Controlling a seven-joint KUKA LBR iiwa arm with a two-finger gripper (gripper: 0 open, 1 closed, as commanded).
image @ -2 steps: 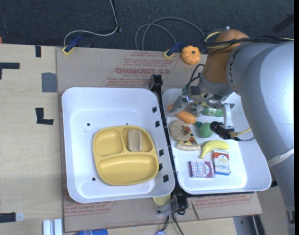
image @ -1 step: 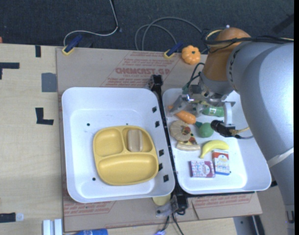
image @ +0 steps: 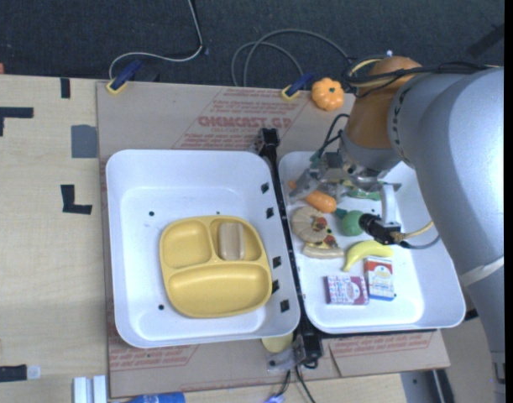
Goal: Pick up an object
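Item 1: two-finger gripper [image: 316, 183] on the grey arm with orange band [image: 375, 116], reaching down into the right shallow white bin [image: 441, 296] at its upper-left part. Whether the fingers are spread or closed cannot be told, nor whether anything sits between them.

Item 2: small orange rounded plastic piece [image: 321, 201], directly below the gripper tip, possibly touching it; contact unclear.

Item 3: round tan flat disc with coloured spots [image: 311, 225], just below the orange piece.

Item 4: small green rounded object [image: 349, 221], below and to the right of the tip, beside the disc.

Item 5: yellow plastic banana [image: 365, 252], further below, right of the disc.

Item 6: two small printed boxes, one purplish [image: 345, 290] and one red-and-white [image: 379, 277], side by side near the bin's lower edge, well apart from the tip.

Item 7: left shallow white bin [image: 130, 191], left of the gripper, holding a yellow divided plastic tray [image: 210, 288] with a tan oblong piece [image: 231, 240] in one upper compartment.

Item 8: small orange toy pumpkin [image: 327, 94], on the cardboard above the gripper, outside the bins.
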